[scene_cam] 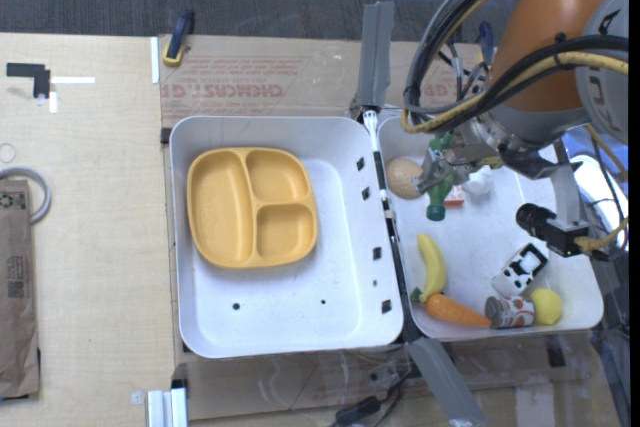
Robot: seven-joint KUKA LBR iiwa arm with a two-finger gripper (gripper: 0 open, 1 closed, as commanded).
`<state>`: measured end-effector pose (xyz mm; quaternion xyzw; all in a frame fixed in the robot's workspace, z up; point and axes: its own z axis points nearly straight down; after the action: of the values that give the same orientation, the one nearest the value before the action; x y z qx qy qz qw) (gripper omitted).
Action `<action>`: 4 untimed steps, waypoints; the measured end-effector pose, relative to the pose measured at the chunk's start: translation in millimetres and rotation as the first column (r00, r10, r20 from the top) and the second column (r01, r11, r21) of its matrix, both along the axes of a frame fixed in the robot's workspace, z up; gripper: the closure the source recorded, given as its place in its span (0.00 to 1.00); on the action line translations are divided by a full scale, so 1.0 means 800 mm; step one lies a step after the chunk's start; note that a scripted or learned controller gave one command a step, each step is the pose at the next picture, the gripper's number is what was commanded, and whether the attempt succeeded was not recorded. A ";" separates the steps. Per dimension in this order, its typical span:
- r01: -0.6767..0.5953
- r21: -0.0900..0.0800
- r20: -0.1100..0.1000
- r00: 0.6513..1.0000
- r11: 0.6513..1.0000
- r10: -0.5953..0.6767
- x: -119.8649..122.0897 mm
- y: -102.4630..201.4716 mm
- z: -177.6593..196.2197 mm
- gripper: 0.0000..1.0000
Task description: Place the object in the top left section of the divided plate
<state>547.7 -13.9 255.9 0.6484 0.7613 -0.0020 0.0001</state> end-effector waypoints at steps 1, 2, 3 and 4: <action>0.216 0.000 -0.003 0.976 0.976 -0.216 -0.003 0.074 -0.039 1.00; 0.429 -0.003 -0.003 0.904 0.904 -0.429 -0.071 0.128 -0.083 1.00; 0.435 -0.003 -0.001 0.900 0.900 -0.435 -0.089 0.241 -0.141 1.00; 0.524 -0.003 0.002 0.852 0.852 -0.524 -0.057 0.248 0.047 1.00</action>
<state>501.8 184.2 293.9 0.8311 0.5561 -0.0029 0.0009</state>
